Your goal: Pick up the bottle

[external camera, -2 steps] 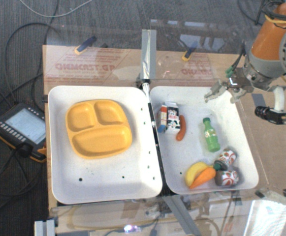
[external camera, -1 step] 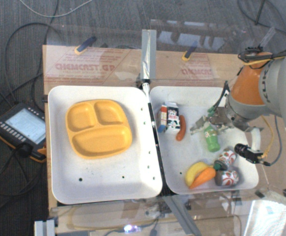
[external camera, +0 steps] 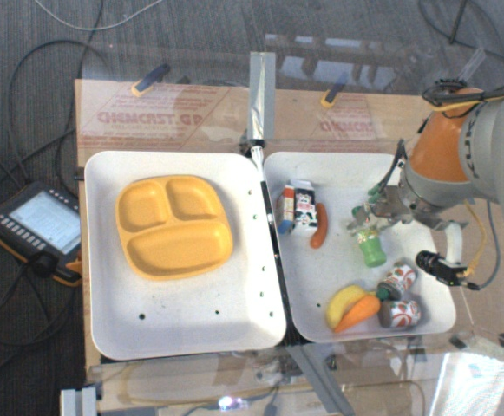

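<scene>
- The arm (external camera: pixel 486 150) is a thick, rounded grey tube with a smooth, slightly glossy shell.
- A broad orange band (external camera: pixel 438 146) wraps it above the wrist, bulging like a collar.
- Below the band sits a darker grey wrist section (external camera: pixel 425 199).
- The gripper (external camera: pixel 369 219) is small, built of dark metal parts with pale and greenish bits.
- Thin black cables (external camera: pixel 399 167) run along the wrist.
- A black cylindrical fitting (external camera: pixel 438 267) with a white piece hangs on the near side.
</scene>
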